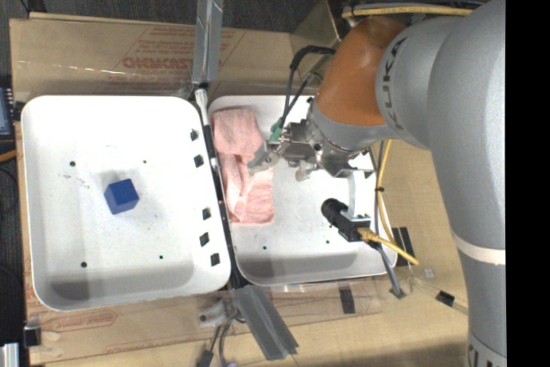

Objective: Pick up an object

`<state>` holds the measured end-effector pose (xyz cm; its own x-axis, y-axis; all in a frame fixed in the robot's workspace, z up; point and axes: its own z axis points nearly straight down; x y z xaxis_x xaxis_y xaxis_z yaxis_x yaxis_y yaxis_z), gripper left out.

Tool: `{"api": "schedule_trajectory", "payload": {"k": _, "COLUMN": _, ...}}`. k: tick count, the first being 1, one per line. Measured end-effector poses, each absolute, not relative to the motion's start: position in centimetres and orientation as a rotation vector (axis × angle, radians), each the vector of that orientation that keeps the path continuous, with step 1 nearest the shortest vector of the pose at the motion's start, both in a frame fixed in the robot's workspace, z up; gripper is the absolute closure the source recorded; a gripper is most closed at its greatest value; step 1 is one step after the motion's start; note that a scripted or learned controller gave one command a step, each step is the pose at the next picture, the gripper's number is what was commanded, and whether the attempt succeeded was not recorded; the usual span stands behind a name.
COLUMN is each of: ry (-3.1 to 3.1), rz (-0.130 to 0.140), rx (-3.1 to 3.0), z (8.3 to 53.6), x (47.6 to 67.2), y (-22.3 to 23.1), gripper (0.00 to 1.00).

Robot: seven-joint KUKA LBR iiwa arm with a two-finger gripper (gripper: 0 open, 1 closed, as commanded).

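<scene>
1. The crumpled pink cloth (242,168) lies in the right shallow white bin (301,266), along its left wall.
2. The two-finger gripper (268,147) touches the cloth's right edge; whether the jaws are clenched, I cannot tell.
3. A small blue cube (121,195) sits in the left white bin (51,150).

Pink cloth (241,163) soft, matt; white bins (51,185) smooth plastic; blue cube (122,195) matt
</scene>
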<state>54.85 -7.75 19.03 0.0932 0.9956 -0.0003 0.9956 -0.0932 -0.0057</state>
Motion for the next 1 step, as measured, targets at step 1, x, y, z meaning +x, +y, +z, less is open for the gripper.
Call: {"api": "schedule_trajectory", "payload": {"k": 1, "ry": -2.239, "rz": 0.002, "rx": -2.199, "z": 9.25, "x": 53.59, "y": -11.04, "gripper": 0.00}}
